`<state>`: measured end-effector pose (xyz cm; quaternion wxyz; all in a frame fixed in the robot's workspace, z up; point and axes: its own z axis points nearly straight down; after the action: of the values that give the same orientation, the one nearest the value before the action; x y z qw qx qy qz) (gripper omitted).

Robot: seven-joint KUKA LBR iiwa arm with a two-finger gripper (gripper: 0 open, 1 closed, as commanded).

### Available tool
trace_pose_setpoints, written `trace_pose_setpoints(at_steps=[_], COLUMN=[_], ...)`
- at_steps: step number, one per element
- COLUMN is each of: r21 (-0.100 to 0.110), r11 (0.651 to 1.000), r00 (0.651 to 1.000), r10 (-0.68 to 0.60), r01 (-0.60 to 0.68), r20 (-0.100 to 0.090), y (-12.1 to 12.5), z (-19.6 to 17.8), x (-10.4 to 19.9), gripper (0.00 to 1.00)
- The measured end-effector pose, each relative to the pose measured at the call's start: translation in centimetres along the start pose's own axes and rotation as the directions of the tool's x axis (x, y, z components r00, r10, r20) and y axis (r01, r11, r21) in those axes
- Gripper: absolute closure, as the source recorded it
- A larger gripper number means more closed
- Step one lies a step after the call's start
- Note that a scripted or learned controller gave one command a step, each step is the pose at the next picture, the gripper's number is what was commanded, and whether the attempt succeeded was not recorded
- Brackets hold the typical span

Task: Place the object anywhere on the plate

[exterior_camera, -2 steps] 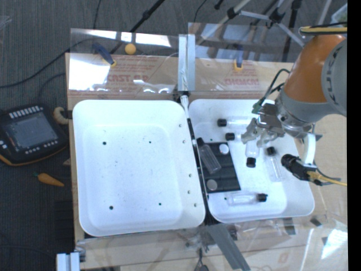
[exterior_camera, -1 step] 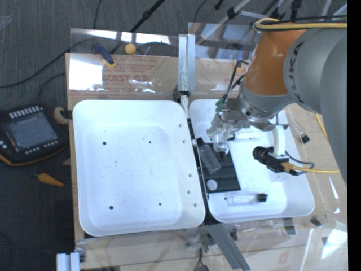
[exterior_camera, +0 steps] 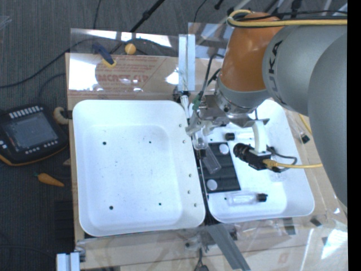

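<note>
Arm: the grey KUKA arm (exterior_camera: 293,66) with its orange band fills the upper right of the frame, reaching down over the right bin.
Gripper: the gripper (exterior_camera: 210,158) hangs low over the left part of the right bin (exterior_camera: 293,202), above a black plate (exterior_camera: 223,176); whether it is spread or pressed together, cannot tell.
Object: a small clear piece (exterior_camera: 242,198) lies on the bin floor just below the plate.
Left bin: the left bin (exterior_camera: 132,160) fills the frame's centre left.
Pendant: a control pendant (exterior_camera: 28,134) lies at the left edge.
</note>
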<state>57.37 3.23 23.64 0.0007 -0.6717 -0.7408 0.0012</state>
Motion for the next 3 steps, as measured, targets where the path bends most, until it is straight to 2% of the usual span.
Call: trace_pose_setpoints(at_steps=[1, 2, 3], r21=[0.0, 0.0, 0.005], r11=[0.992, 0.983, 0.995], r00=[0.992, 0.983, 0.995], r10=[-0.123, -0.186, -0.102], r01=[0.123, 0.186, 0.102], r20=[0.0, 0.0, 0.0], y=[-0.9, 0.3, -4.8], z=[-0.4, -1.8, 8.5], x=[8.1, 16.2, 19.2], gripper=[1.0, 1.0, 1.0])
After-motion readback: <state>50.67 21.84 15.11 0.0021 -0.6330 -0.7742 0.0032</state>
